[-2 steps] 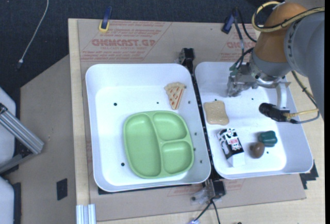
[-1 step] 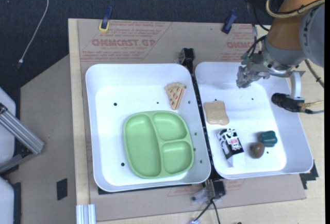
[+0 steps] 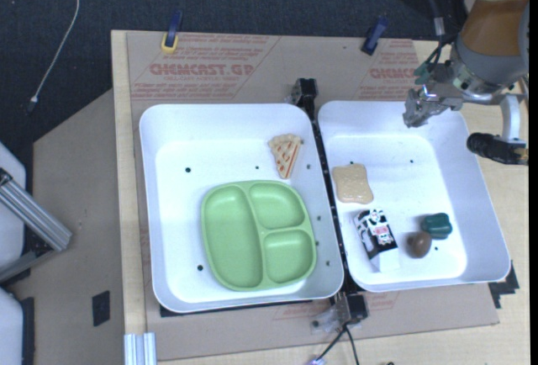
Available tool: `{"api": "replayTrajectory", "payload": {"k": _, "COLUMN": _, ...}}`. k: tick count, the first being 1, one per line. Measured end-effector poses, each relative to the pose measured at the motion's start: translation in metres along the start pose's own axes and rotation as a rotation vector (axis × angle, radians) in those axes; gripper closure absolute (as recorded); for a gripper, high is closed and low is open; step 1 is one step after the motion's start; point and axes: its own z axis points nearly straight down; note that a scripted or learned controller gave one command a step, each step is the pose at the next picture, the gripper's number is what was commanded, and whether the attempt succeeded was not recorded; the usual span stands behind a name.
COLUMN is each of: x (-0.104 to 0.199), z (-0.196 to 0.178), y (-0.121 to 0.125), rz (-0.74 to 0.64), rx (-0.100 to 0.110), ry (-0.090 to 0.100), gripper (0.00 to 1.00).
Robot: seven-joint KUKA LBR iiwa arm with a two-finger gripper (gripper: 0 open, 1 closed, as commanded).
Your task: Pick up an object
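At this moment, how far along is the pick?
Nothing looks picked yet. The gripper hangs over the right bin's far edge. The bread slice, cow-print carton, brown ball and teal piece all lie in that bin. Reaching, grasping and lifting remain.

Five loose objects are lying in the two white bins, any of them open to picking.

In the left bin, a wedge-shaped tan waffle piece is lying flat near the far right corner, its point facing the near side, just beyond the green divided plate and apart from it.

In the right bin, a pale beige bread slice is lying flat by the left wall. Nearer the front, a black-and-white cow-patterned carton is lying on its side. To its right, a round brown object is sitting just beside a teal block; contact between them is not determinable.
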Motion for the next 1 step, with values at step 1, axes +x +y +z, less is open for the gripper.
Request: {"api": "replayTrajectory", "payload": {"k": 1, "x": 0.0001, "z": 0.0037, "y": 0.0005, "rz": -0.001, "rx": 0.006, "ry": 0.001, "gripper": 1.0}}
